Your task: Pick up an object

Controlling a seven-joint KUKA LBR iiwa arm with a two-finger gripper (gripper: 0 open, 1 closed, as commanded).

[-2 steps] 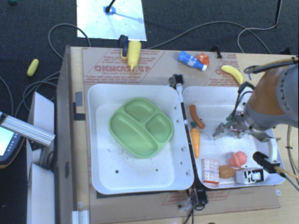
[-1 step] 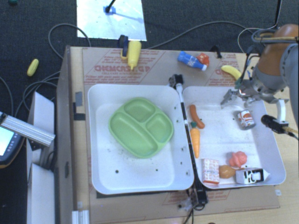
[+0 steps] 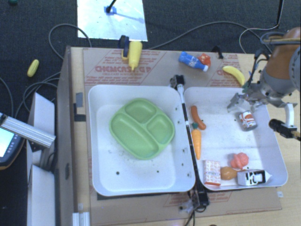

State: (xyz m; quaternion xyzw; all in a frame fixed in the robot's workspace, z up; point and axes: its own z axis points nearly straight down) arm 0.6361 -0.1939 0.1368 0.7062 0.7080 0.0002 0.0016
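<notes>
Fingers (image 3: 242,100) spread open, empty, just above can (image 3: 248,120)

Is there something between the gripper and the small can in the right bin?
Nothing visible. The gripper hangs just above the can in the right bin, with bare bin floor around the can; the sausage and carrot lie well aside.

The arm (image 3: 282,62) is cut off by the right edge, the gripper (image 3: 245,101) covers the top of the small can (image 3: 248,120), whose label is too blurred to read.
</notes>
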